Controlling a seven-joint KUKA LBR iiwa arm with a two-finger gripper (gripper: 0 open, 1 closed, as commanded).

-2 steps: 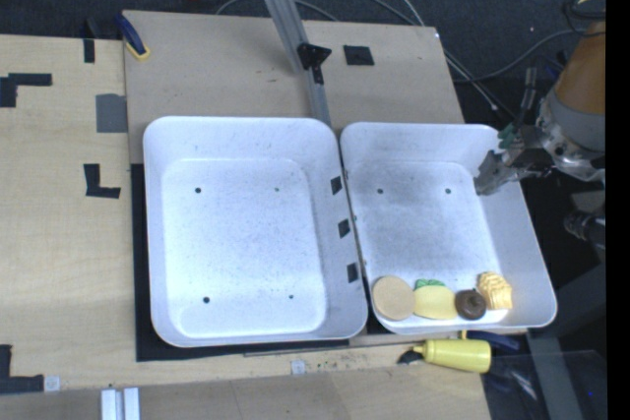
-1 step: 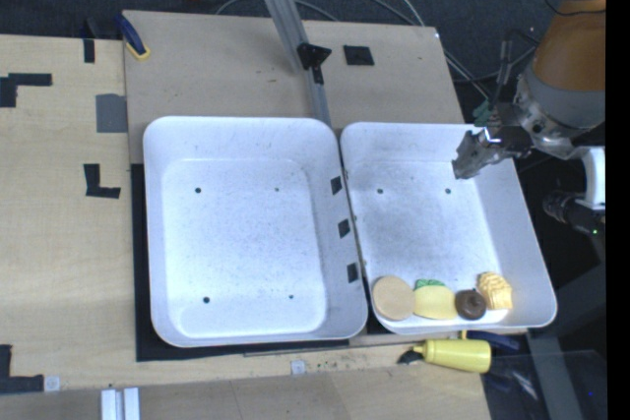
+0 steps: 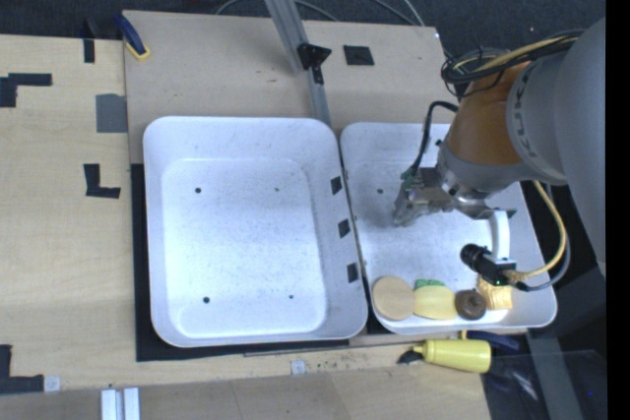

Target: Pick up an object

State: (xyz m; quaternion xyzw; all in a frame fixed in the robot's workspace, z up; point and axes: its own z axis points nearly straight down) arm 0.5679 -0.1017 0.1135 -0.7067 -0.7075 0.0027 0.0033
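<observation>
Objects for picking, a tan disc (image 3: 392, 297) and yellow piece (image 3: 434, 302), crowd the right bin's (image 3: 374, 152) near edge; gripper (image 3: 407, 209) hovers apart, holding nothing, opening indiscernible. Descending here risks grasping bare floor.

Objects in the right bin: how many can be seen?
4, clustered along the near edge of the right bin: tan disc, green piece, yellow piece, brown round piece. The arm may hide more.
</observation>
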